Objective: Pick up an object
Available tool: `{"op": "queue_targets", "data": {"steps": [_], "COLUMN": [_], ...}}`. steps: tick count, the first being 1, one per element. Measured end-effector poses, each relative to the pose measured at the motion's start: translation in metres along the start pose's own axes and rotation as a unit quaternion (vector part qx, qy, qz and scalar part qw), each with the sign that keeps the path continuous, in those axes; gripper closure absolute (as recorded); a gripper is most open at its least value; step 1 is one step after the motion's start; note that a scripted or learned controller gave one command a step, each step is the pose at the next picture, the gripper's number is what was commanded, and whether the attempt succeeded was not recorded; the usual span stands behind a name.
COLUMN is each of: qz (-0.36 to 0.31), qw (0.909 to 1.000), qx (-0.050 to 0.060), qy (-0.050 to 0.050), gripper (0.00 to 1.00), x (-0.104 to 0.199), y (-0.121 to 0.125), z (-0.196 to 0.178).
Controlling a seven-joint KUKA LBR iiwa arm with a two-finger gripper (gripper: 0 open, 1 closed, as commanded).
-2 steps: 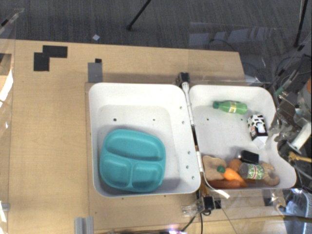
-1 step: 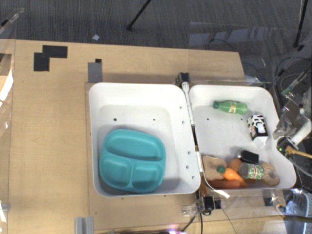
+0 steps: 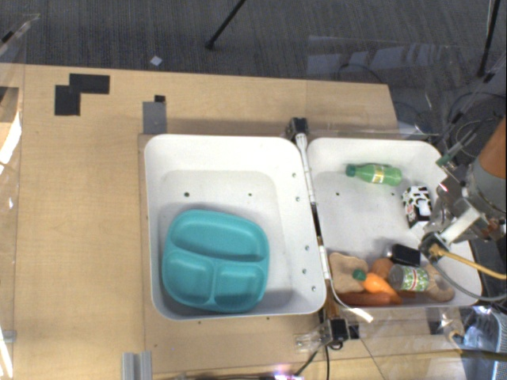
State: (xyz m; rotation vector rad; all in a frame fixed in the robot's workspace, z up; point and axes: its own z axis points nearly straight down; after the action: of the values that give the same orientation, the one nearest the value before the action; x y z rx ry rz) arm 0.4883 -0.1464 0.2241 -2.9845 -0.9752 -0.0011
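The right bin [image 3: 348, 212] holds a green bottle [image 3: 372, 173] lying on its side near the far wall. A black-and-white cow toy [image 3: 416, 203] sits by the right wall. Along the near wall are heaped a tan cloth [image 3: 343, 266], an orange carrot [image 3: 375, 284] and a small jar with a green label [image 3: 410, 278]. My gripper [image 3: 448, 214] hangs over the bin's right edge, just right of the cow toy and above the heap. Nothing shows between it and any object.
The left bin [image 3: 214, 161] holds a teal divided tray [image 3: 214, 260] in its near half. A metal divider [image 3: 310, 204] separates the two bins. Wooden bench surface lies to the left and behind the bins.
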Motion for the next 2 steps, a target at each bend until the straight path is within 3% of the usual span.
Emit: {"op": "queue_targets", "data": {"steps": [1, 2], "qz": [-0.008, 0.089], "qw": [1.0000, 0.9960], "qx": [-0.001, 0.001], "qy": [0.001, -0.001], "gripper": [1.00, 1.00], "x": [0.002, 0.014], "y": [0.001, -0.020], "z": [-0.011, 0.028]}}
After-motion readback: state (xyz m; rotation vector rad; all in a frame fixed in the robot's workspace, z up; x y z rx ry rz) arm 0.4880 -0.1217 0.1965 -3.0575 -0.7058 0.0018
